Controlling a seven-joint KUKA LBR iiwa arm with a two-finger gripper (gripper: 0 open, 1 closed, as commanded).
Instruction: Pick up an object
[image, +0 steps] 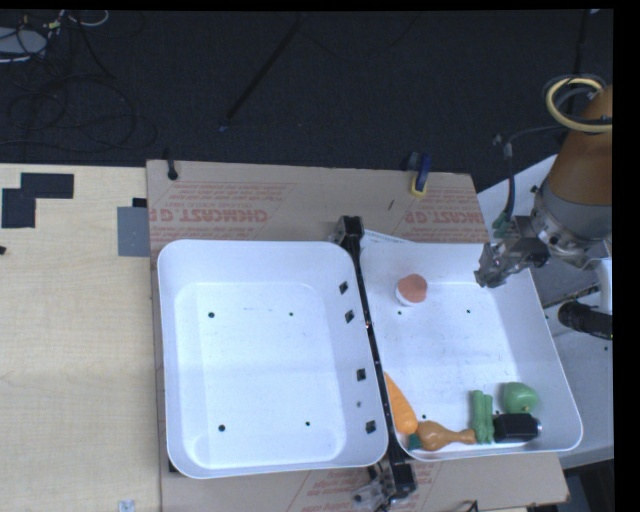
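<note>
you see the gripper (493, 268) over the far right edge of the right bin (548, 330), away from the round orange object (412, 290); open or closed, you cannot tell.

The arm (580, 170) has an orange band that is broad, rounded and smooth, widening downward. Below it sits a grey wrist ring (572, 215) with a paler lower edge. A yellowish cable (572, 100) loops in a coil beside the top of the orange band. A thin dark cable (512, 185) runs down the side of the arm toward the tool. The gripper (497, 262) is a small, dark grey metal assembly, blocky and angular, with lighter glints on its edges.
</note>
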